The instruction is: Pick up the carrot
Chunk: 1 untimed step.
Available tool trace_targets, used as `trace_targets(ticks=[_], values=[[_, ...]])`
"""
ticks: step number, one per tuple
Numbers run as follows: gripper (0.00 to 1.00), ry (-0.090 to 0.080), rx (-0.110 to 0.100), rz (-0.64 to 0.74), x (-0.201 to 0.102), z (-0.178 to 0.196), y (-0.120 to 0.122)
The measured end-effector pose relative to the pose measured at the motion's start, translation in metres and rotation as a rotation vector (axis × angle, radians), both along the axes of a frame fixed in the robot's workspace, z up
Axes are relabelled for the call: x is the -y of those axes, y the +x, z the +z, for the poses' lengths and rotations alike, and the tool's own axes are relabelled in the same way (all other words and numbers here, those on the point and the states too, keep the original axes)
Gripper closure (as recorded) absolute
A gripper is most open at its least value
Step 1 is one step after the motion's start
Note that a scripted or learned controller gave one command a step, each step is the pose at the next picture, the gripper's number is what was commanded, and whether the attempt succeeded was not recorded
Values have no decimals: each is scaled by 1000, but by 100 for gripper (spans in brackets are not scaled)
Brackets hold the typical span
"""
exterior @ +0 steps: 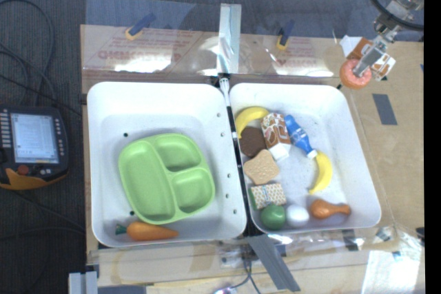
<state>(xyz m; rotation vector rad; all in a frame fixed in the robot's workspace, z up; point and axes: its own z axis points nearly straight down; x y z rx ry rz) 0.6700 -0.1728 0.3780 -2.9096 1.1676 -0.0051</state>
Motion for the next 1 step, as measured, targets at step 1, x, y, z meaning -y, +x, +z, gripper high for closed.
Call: trace_targets(ticks=[1], values=[[100, 0, -9, 176, 14, -44, -1]])
